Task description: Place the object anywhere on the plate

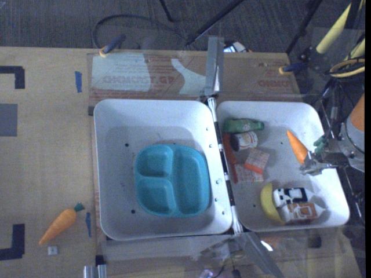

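The gripper (pixel 311 167) sits low over the right bin (pixel 322 118), close to that bin's right wall. The view is too blurred there to tell whether it is released or clenched. A small carrot (pixel 297 145) lies on the bin floor just up and to the left of it, tilted, with its lower end right beside the gripper tip. I cannot tell whether the two touch, and the carrot is not seen in the gripper's grasp.

Below the gripper and a little to its left is a cluster in the bin's near corner. A black-and-white carton (pixel 290 196) rests against a yellow lump (pixel 266 202), and an orange box (pixel 302 212) lies just beneath them.

Left of the gripper, near the middle of the bin, lies a pale packet (pixel 253 165) with an orange patch. Up and left of it stands a can (pixel 244 140), and a green bottle (pixel 243 125) lies on its side just beyond. A red stick (pixel 229 156) runs along the wall between the bins.

Farther left, across that wall, the left bin (pixel 116 116) holds the blue plate (pixel 172 179). The plate has three compartments and sits flat, well apart from the small carrot.

Farthest from the gripper, out on the bench (pixel 40 155) past the left bin's lower corner, a big carrot (pixel 58 225) with a green top lies tilted.
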You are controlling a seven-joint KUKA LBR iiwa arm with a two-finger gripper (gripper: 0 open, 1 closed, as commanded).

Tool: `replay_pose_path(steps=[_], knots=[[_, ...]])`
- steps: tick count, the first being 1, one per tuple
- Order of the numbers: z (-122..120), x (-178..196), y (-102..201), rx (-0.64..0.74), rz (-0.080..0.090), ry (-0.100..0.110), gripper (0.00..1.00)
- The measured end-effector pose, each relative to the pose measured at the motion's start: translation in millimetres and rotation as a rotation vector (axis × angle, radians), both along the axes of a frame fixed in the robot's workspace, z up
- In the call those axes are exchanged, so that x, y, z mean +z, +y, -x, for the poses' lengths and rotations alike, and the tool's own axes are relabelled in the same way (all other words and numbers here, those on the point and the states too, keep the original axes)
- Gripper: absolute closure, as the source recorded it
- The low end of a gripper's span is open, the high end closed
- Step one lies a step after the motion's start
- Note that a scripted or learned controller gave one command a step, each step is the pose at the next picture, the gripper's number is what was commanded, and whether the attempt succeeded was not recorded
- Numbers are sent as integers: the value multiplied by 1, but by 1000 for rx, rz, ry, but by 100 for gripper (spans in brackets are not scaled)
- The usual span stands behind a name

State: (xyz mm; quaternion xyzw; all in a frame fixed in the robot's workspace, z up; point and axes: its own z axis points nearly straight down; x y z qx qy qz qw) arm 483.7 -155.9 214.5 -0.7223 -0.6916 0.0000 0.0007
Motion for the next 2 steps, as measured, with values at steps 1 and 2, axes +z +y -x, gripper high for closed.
replay_pose_path(steps=[1,2], knots=[[-21,-19,62,122,0,1,100],[-36,-30,126,137,0,1,100]])
